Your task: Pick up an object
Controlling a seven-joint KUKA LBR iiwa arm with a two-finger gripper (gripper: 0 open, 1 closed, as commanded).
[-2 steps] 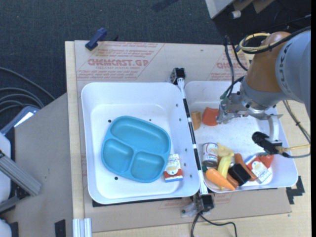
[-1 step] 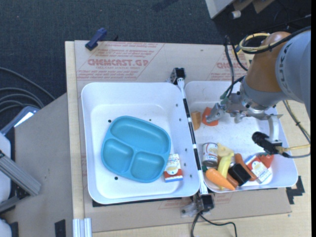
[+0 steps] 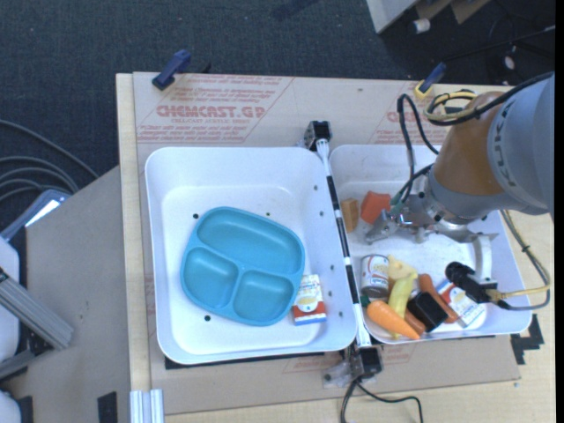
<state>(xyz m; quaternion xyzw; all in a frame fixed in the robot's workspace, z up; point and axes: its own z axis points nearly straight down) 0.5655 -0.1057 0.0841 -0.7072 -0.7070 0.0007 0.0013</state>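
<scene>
Oddly, whether the metal fingers [image 3: 388, 227] hold anything over the glossy white right bin [image 3: 515, 324] is unclear.

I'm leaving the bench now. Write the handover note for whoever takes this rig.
Gripper: low in the right bin, beside the red block; nothing seen held.
Right bin, near end: can, banana, carrot, black block.
Left bin: blue divided plate, small carton at its corner.
Done: nothing lifted.
Left: grasp one object and raise it.

Bright, even light from above. Soft shadows inside white bins [image 3: 167, 263]. Arm [image 3: 511, 148] bit blurry. Small things fuzzy.
</scene>
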